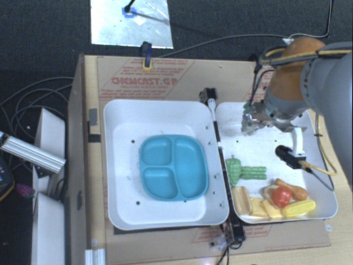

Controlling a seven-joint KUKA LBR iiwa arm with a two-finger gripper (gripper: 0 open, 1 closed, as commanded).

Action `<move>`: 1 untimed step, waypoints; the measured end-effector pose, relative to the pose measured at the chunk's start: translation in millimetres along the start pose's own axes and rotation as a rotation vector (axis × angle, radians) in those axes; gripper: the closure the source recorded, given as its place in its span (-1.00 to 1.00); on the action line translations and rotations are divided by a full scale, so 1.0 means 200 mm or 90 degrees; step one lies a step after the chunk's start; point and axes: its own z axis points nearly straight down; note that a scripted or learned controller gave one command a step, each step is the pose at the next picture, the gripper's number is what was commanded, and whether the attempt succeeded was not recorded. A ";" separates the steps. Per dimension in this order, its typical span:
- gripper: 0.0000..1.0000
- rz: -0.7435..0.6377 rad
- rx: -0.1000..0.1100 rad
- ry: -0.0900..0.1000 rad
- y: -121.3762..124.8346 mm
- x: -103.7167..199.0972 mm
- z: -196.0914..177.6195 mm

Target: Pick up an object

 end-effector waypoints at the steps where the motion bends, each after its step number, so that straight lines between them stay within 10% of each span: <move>1: 1.00 -0.001 -0.001 0.001 0.00 0.00 -0.05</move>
